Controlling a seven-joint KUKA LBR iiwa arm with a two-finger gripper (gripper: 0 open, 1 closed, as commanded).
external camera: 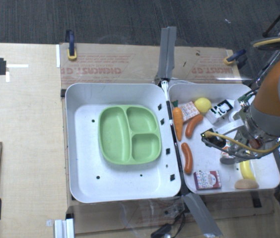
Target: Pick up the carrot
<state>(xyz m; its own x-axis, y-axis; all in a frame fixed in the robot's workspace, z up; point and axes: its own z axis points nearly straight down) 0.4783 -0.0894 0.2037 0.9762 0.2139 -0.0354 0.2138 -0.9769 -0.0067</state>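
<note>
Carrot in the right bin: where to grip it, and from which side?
Probably grip the carrot around its middle, coming straight down from above with the fingers closing across its width. It lies flat and lengthwise against the right bin's left wall, so a side approach looks blocked there; a sausage lies close on its other side, leaving little room.

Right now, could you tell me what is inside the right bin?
The right bin holds a carrot, two sausages, a lemon, a banana, a small box and a bread roll. The arm covers whatever lies beneath it.
</note>
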